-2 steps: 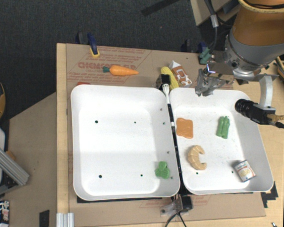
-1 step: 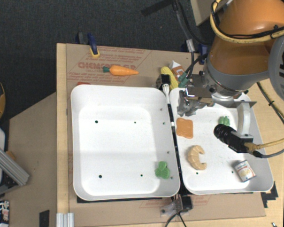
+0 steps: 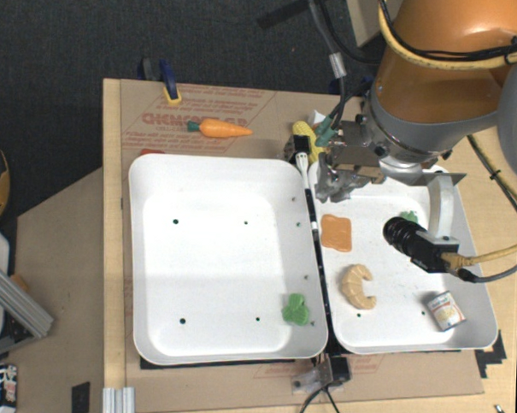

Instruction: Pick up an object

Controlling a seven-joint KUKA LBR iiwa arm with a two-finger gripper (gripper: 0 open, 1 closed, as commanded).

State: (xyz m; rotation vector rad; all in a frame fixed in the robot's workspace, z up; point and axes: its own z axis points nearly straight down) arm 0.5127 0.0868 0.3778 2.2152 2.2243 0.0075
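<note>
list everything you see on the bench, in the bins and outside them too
bins: 2, white, side by side on the cardboard sheet
cardboard sheet: 1, brown, under the bins
broccoli piece: 1, green, left bin, lower right corner in view
flat slab: 1, orange, right bin, by its left wall
croissant: 1, tan, right bin, just below the slab in view
small can: 1, silver, right bin, lower right corner
small green item: 1, green, right bin, partly hidden
carrot: 1, orange with green top, on the cardboard above the left bin
clamp: 1, blue and yellow, cardboard's top edge
arm: 1, grey with orange band, from the right
hand: 1, grey, over the right bin's upper left corner
</note>
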